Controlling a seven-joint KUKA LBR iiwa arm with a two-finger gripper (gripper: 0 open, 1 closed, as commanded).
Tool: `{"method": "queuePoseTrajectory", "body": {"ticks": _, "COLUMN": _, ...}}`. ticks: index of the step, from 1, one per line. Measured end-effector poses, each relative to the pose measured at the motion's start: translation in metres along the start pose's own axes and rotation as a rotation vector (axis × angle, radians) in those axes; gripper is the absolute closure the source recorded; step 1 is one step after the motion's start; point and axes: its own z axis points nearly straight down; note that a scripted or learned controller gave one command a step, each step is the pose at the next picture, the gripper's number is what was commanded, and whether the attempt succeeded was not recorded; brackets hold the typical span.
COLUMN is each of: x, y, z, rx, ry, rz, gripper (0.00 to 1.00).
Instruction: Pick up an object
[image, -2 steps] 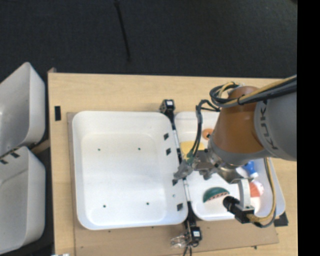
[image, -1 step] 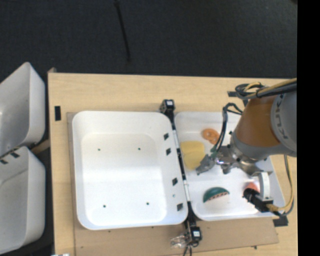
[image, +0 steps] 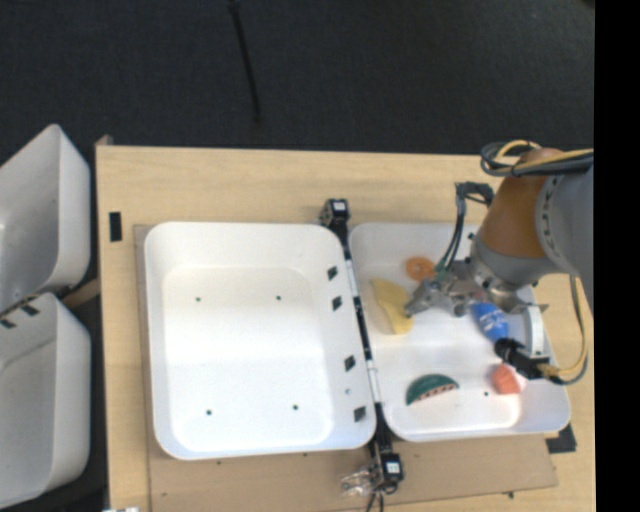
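Observation:
The right bin (image: 455, 425) holds several small objects. A yellow wedge (image: 390, 305) lies near its left wall, and a small orange piece (image: 420, 268) sits behind it. A blue object (image: 490, 320) lies under the wrist. A green and red slice (image: 432, 388) and a pink-red lump (image: 506, 380) rest toward the front. My gripper (image: 428, 296) hangs low over the bin's middle, just right of the yellow wedge and pointing toward it. I see nothing held in it.
The left bin (image: 160, 300) adjoins the right one along a divider with black clips (image: 352, 300). The grey arm with its orange band (image: 515, 220) and cables covers the right bin's back right. White casings (image: 40, 210) stand off the bench's left edge.

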Motion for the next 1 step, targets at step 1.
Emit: {"method": "queuePoseTrajectory", "body": {"ticks": 1, "x": 0.0464, "y": 0.0507, "z": -0.0025, "rx": 0.000, "ry": 0.003, "rz": -0.007, "gripper": 0.00}}
